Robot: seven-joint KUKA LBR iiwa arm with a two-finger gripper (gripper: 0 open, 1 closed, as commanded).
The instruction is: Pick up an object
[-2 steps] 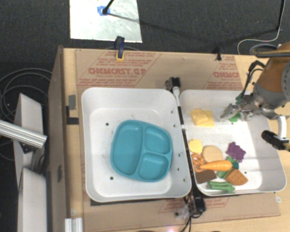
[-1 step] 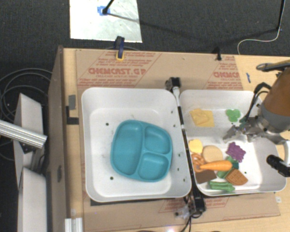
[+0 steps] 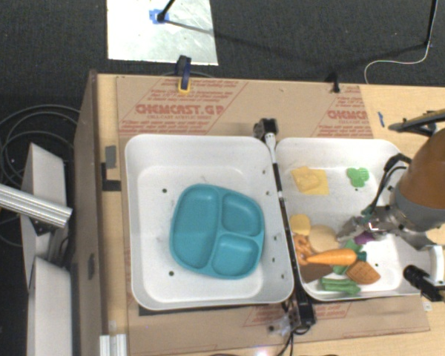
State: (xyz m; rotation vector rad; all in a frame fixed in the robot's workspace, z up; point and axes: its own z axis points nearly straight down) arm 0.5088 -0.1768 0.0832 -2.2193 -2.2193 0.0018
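Note:
The right bin (image 3: 334,148) holds several toy foods. A yellow cheese slice (image 3: 311,180) and a small green piece (image 3: 358,175) lie toward the back. A pale yellow round piece (image 3: 300,223) sits by the left wall. An orange carrot (image 3: 332,257), a brown wedge (image 3: 364,274) and a green bean pod (image 3: 340,285) lie at the front. My gripper (image 3: 358,230) is low over the bin's right middle, just above the carrot. A purple piece (image 3: 368,236) shows right at the gripper's tip, partly hidden by it.
The left bin (image 3: 144,199) holds a blue divided plate (image 3: 217,231). A clamp (image 3: 267,130) sits at the divider between the bins. The arm's orange band (image 3: 434,175) hangs over the right bin's right wall. Cables run along the bench's far right.

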